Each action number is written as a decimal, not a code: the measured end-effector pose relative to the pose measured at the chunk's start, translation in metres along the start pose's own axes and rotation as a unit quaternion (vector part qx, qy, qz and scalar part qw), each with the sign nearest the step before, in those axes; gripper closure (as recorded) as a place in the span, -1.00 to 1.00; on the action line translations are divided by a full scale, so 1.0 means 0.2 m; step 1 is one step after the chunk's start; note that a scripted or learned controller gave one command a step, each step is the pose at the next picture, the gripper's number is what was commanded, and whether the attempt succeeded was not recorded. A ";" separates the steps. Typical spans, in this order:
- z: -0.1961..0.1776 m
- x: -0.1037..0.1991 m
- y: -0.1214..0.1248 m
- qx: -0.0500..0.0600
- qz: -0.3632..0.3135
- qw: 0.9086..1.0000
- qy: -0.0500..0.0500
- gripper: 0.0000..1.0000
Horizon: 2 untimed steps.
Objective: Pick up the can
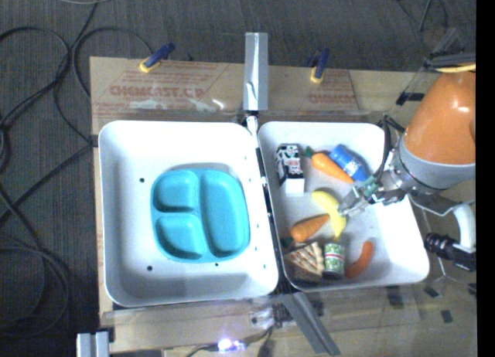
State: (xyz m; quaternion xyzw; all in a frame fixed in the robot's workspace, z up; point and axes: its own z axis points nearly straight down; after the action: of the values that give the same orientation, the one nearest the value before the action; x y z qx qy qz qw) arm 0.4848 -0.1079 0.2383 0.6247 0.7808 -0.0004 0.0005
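Note:
A small green can (333, 259) with a pale top stands upright near the front wall of the right bin (402, 259). It sits between a ridged brown sandwich piece (305, 260) and an orange-red sausage (360, 258). My gripper (356, 199) hangs over the middle of that bin, just right of a yellow banana (331, 210). It is well behind the can and apart from it. Nothing is visibly held in it. The orange and grey wrist (441, 135) rises at the bin's right side.
The right bin also holds two carrots (327, 165) (309, 226), a blue cylinder (349, 162) lying at the back and a cow-patterned carton (290, 164). The left bin (124, 154) holds a blue divided plate (201, 212). A metal bar (255, 77) stands behind the bins.

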 end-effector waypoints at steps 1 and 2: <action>-0.70 -0.09 0.39 0.000 -0.104 0.995 -0.001 1.00; -0.86 0.00 0.94 0.000 -0.151 0.989 -0.002 1.00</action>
State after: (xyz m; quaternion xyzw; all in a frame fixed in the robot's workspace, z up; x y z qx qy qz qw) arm 0.6689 -0.0667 0.4107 0.5000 0.8660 -0.0016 0.0017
